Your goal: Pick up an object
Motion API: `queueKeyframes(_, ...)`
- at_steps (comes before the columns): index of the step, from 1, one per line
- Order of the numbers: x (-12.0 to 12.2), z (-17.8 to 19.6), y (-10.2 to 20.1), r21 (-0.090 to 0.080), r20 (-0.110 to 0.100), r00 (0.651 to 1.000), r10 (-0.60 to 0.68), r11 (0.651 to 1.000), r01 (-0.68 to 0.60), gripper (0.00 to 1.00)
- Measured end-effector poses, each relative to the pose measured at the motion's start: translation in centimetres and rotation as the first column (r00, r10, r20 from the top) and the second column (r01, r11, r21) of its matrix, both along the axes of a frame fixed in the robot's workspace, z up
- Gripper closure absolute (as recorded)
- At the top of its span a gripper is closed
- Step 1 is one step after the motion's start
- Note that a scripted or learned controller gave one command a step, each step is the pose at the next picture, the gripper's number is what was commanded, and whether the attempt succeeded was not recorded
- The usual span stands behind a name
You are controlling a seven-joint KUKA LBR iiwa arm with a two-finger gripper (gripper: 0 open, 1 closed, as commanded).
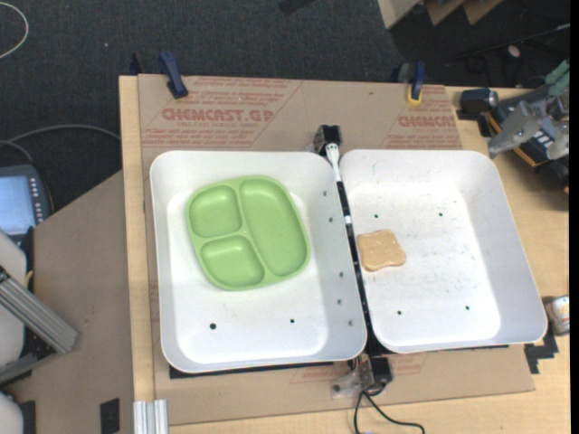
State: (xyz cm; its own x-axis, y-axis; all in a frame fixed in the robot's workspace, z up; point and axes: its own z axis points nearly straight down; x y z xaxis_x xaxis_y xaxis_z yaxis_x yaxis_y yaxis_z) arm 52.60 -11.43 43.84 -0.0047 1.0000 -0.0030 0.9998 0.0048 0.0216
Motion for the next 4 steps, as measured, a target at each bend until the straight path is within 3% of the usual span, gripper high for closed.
queueKeyframes(1,-2.3,4.6,10.1,0.005,-0.012,1.0,0.006,1.0,-0.006,0.0)
queueKeyframes(2,-4.4,10.0,22.6,0.008,-0.014,1.0,0.011,1.0,-0.011,0.0)
queueKeyframes(3,-4.2,10.8,21.9,0.004,-0.017,1.0,-0.004,1.0,0.004,1.0)
queueKeyframes(4,-4.8,-0.7,24.2,0.0,-0.035,0.999,-0.002,1.0,0.002,1.0)
